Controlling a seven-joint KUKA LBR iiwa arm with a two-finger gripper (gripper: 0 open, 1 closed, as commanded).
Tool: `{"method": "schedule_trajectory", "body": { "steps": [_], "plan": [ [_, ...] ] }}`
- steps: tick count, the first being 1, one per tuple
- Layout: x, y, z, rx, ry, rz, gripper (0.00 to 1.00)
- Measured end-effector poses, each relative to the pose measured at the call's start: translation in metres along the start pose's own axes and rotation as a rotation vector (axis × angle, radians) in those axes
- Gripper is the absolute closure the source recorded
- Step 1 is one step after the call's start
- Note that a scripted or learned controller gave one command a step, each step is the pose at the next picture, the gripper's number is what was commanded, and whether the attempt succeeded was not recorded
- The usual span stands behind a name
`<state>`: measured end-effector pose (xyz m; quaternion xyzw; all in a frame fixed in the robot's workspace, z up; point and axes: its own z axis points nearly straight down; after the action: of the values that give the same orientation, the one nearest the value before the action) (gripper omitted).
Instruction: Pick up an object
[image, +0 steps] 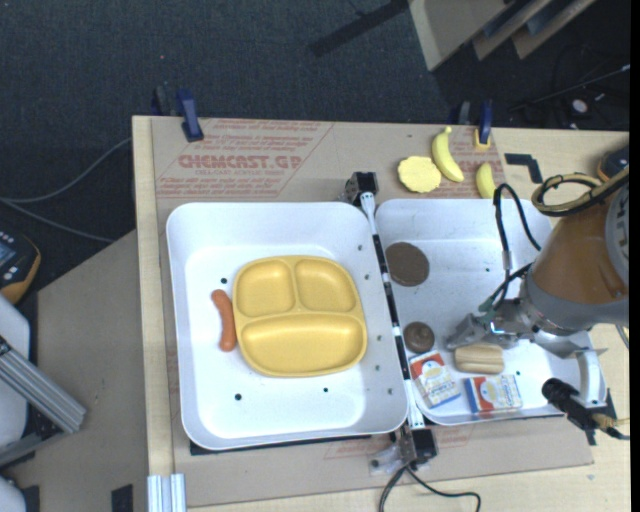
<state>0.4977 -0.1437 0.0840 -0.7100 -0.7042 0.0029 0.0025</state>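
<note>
My gripper (483, 330) hangs low over the right bin (455, 225), just above a tan bread roll (478, 359) that lies near the bin's front. The grey arm (580, 275) comes in from the right and hides the bin's right side. A small brown disc (418, 335) lies just left of the gripper. A larger brown disc (407, 263) lies further back. Two small red, white and blue cartons (435, 381) (496, 393) rest at the front edge of the bin.
The left bin (200, 300) holds a yellow divided plate (298, 314) with an orange sausage (226, 319) beside it. Behind the right bin, on the bench, lie a banana (447, 156), a yellow slice (419, 174) and another yellow piece (485, 180). A black cable (505, 225) loops over the right bin.
</note>
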Motion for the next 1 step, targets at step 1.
{"method": "schedule_trajectory", "body": {
  "steps": [1],
  "plan": [
    [-0.0412,0.1395,-0.0036,-0.020,-0.005,-0.012,0.00]
  ]
}}
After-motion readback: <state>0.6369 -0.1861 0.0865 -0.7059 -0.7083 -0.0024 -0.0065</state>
